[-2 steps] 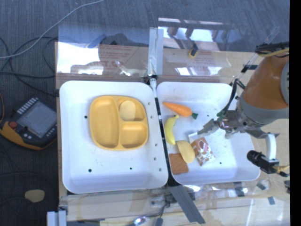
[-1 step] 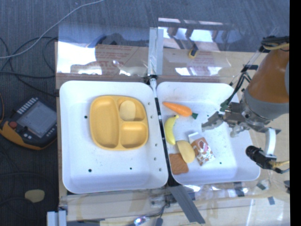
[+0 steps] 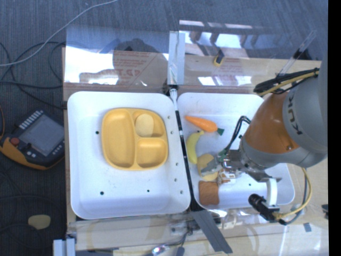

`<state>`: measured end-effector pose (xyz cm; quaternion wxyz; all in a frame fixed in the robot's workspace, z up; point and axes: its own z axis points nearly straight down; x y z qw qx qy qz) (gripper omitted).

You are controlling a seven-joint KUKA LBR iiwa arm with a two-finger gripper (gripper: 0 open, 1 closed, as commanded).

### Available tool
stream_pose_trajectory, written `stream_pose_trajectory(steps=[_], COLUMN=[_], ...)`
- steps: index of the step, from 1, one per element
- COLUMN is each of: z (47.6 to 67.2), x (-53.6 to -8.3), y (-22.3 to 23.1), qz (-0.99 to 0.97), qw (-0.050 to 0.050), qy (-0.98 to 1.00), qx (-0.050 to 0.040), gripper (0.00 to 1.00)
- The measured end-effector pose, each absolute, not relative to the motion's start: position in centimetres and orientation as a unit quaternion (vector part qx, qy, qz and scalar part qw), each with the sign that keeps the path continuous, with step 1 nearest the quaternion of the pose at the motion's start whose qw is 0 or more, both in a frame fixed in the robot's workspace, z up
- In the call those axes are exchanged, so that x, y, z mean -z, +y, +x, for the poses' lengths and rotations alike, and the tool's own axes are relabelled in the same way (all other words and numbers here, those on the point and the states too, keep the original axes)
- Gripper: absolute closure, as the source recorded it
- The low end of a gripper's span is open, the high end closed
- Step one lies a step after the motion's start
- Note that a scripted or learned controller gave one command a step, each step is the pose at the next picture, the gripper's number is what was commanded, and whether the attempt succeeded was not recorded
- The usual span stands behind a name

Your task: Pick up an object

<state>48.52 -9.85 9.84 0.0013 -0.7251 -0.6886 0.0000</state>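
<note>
In the right bin (image 3: 277,193) lie an orange carrot (image 3: 201,124), a yellow banana (image 3: 193,145), a pale rounded piece (image 3: 205,161) and a brown block (image 3: 209,192). My gripper (image 3: 220,168) is low in this bin, right beside the pale piece and just above the brown block. The arm's wrist hides whatever lies under it. I see nothing clearly held.
The left bin (image 3: 90,159) holds a yellow divided tray (image 3: 120,140) with a pale round item (image 3: 144,124) in its upper right compartment. The arm's orange band (image 3: 269,129) and grey body cover the right bin's right half. A pendant (image 3: 34,137) lies on the floor at left.
</note>
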Motion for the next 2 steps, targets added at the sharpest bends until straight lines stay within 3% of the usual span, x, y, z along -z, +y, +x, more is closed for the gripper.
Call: stream_pose_trajectory(steps=[1, 2], z=[48.6, 56.5], x=[-10.9, -18.3], y=[-9.8, -6.1], qz=[-0.725, -0.730], qw=[0.002, 0.000], qy=[-0.689, -0.683], qx=[0.0008, -0.0022], gripper=[1.00, 1.00])
